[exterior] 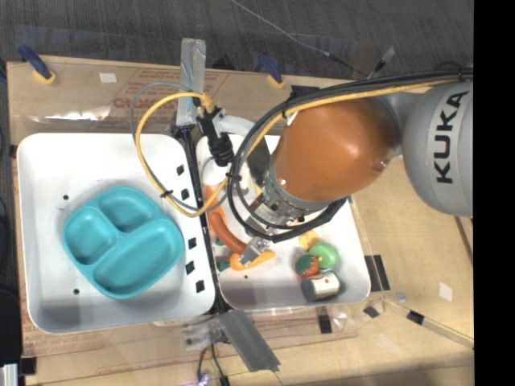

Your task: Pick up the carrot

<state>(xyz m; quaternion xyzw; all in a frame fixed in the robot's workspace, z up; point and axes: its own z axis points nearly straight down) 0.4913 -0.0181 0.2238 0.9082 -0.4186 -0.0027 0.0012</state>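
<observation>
Arm (338, 151) overhangs carrot (223, 233); gripper (256, 252) nearby.

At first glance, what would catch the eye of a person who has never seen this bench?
The big orange band of the grey arm, hanging over the right bin. Next, the turquoise divided plate lying alone in the left bin. Then the orange carrot by the right bin's left wall, next to the pincer.

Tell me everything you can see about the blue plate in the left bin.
The blue plate is a turquoise, plastic-looking dish with rounded corners and three compartments: two small ones, one large. It lies flat and skewed on the floor of the left bin, right side up. Its compartments hold nothing. Nothing but the bin touches it.
</observation>
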